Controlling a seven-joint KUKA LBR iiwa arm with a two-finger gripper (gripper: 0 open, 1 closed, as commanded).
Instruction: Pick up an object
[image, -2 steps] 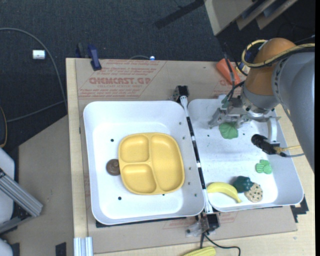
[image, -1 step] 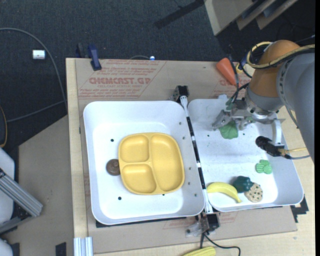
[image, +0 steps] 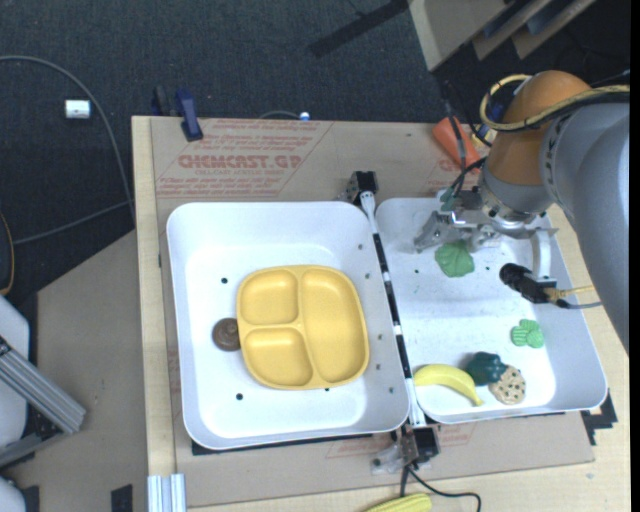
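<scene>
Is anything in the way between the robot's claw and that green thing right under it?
Nothing visible is. The gripper hangs right above the green piece in the right bin. The banana, cookie and other toys lie further off.

A yellow sectioned plate (image: 302, 327) lies in the left bin (image: 190, 235), a brown disc (image: 226, 334) touching its left edge. A blue clamp (image: 187, 113) sits on the bench (image: 250, 155).
</scene>
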